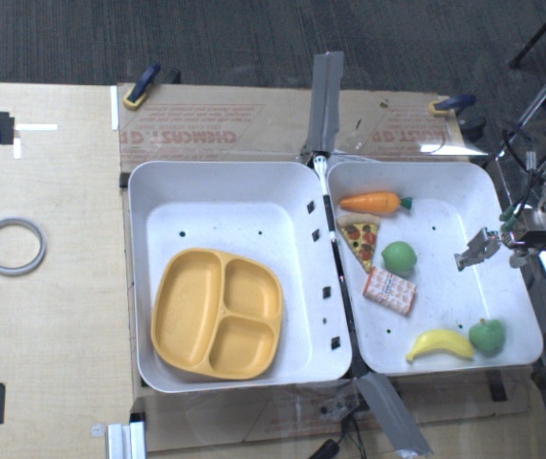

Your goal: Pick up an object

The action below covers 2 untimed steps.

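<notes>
One banana, two green fruits.

**Count of the things on the bench**

Two shallow white plastic bins are sitting side by side: the left bin and the right bin. One yellow plastic plate with three compartments is lying in the left one. Six toy foods are lying in the right one: one orange carrot, one pizza slice, one round green fruit, one small pink-and-white box, one yellow banana and one green apple.
</notes>
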{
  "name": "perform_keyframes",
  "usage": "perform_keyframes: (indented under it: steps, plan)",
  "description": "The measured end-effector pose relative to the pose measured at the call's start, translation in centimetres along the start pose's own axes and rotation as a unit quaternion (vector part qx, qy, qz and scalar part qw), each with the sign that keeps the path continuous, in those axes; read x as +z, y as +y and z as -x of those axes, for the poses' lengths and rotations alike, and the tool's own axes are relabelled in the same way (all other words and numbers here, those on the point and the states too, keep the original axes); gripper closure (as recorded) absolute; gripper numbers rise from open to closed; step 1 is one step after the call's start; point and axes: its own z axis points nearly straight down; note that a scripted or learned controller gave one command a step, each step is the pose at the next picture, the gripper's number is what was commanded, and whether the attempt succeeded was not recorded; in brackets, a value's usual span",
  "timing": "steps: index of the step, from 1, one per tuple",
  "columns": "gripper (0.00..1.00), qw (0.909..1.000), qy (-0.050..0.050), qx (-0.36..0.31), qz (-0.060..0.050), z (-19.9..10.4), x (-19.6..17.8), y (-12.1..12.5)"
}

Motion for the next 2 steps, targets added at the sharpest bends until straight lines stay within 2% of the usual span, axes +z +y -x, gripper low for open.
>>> perform_keyframes:
  steps: [1,2]
  plan:
    - [1.0,1.0,0.0,0.0,-0.001,0.0,-0.8,0.1]
    - [1.0,0.9917,-0.001,0.129,0.0,1.8,-11.6,4.6]
